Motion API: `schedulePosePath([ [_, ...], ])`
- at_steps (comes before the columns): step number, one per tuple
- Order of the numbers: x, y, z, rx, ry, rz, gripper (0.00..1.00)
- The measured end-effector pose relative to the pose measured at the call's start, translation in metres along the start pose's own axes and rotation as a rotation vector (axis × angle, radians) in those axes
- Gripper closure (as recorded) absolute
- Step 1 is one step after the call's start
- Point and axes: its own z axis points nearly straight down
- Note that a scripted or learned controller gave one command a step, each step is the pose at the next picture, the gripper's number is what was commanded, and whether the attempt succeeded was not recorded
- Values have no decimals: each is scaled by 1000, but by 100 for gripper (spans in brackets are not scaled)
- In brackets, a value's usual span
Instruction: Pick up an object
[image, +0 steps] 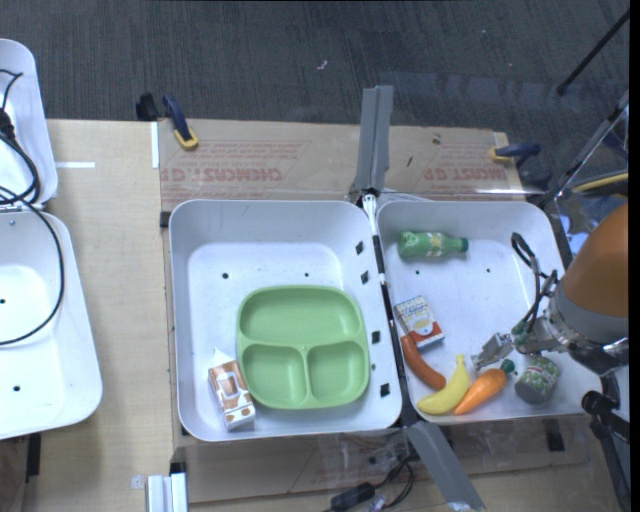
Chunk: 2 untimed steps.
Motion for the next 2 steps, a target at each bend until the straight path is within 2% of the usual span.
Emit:
schedulePosePath([
  [1,26,5,6,-4,-3,-376,0],
  [2,2,0,5,-5,-3,27,0],
])
